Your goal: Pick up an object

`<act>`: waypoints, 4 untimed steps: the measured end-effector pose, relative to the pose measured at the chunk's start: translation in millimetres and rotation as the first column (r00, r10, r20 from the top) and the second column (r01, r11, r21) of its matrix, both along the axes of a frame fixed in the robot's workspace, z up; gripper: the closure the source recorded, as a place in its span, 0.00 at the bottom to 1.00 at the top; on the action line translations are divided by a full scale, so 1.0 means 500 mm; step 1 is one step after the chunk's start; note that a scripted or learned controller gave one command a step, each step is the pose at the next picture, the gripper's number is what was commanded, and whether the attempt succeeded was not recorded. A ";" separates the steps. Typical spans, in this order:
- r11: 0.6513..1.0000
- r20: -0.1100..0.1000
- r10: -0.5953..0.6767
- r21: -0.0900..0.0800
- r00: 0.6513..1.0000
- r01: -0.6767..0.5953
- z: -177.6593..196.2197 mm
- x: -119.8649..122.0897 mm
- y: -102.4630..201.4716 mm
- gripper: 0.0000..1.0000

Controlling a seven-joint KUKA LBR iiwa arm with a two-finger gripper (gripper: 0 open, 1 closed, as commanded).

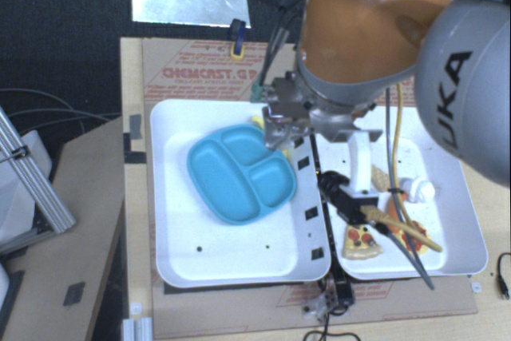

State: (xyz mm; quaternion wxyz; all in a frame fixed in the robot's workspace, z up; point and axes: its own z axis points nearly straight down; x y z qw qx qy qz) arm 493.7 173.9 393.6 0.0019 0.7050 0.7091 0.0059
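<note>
1. One camera sits fixed above the bench (96,172) and looks down at a slant.
2. It faces both white bins: the left bin (172,251) lies whole in view, and the right bin (463,243) shows its near and right edges.
3. The arm (399,36) enters from the right and stands near the lens, large against the bins and covering the right bin's far edge.
4. Beyond the bench's far edge, dark floor (64,4) shows.

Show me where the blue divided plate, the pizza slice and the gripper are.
blue divided plate (239,180): camera view, centre ridge.
pizza slice (362,243): camera view, its topping.
gripper (275,141): camera view, finger end above plate's edge.
</note>
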 end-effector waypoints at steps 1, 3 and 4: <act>1.000 -0.005 0.006 -0.003 1.000 -0.006 0.010 0.003 0.001 1.00; 1.000 -0.016 0.003 -0.006 1.000 -0.003 -0.097 -0.018 0.118 1.00; 1.000 0.009 0.000 0.004 1.000 0.000 0.301 0.036 0.120 1.00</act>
